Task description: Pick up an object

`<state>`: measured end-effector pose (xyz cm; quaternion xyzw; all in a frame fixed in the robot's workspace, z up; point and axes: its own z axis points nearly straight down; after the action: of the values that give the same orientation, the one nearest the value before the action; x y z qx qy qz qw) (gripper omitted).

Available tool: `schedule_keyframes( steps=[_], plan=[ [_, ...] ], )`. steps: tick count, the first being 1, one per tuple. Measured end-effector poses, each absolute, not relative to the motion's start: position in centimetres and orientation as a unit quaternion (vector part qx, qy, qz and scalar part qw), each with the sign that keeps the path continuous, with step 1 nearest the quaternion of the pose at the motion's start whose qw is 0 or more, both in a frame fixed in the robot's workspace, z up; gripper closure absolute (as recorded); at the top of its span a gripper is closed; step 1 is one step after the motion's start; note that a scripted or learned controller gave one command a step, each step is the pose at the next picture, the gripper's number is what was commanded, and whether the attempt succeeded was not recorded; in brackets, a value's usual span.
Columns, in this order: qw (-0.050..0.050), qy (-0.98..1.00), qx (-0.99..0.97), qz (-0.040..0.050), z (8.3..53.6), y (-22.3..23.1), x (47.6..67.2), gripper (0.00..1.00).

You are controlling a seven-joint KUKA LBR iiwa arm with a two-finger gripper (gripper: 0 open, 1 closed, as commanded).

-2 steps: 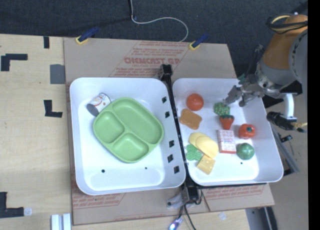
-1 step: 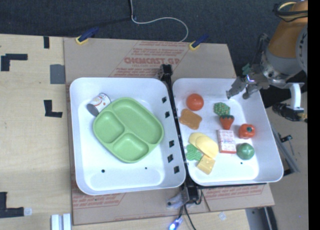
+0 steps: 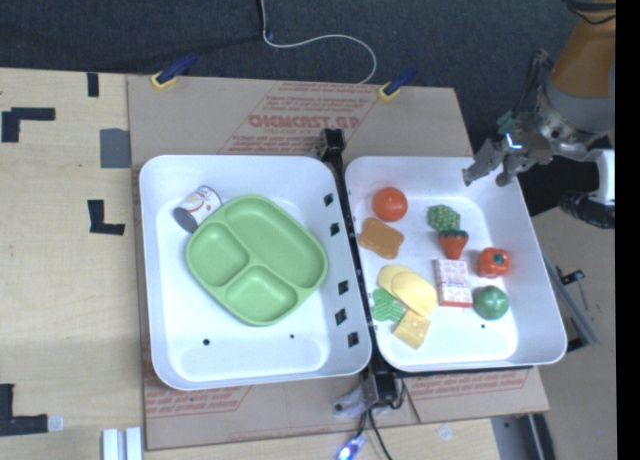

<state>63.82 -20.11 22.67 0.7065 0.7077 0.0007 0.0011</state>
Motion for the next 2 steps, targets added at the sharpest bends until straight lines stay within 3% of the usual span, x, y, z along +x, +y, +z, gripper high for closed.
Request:
schedule_keyframes(
  steps=[2],
  plan=[
    [-0.001,0.709,0.705,-0.0004,23.3,-10.3,64.8,1.00]
  ],
)
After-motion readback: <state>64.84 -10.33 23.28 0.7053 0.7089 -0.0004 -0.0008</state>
